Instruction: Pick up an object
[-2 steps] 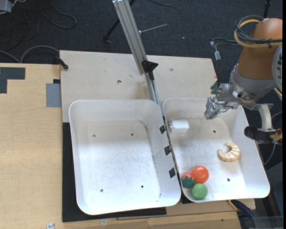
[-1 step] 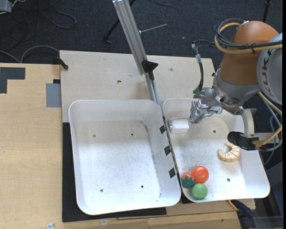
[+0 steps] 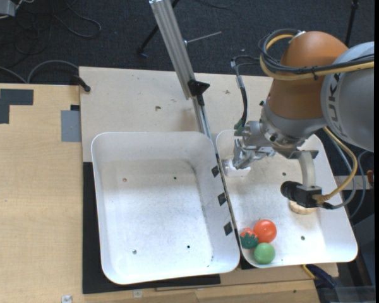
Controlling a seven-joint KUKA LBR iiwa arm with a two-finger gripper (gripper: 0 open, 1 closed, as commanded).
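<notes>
The gripper [image 3: 242, 160] is positioned in the right bin [image 3: 341, 245] beside the divider; its jaw state cannot be told. The red ball [image 3: 265, 230] and green ball [image 3: 263, 252] lie well apart from it; a miss is judged likely.

The only lettering that shows is on the arm [image 3: 357, 100]: at the right edge of the camera view, dark capital letters run down its grey casing, cut off by the frame. A "U" and part of a "K" can be made out, and the rest is out of sight. Nothing else carries any text, label, number or sign that can be read.
</notes>
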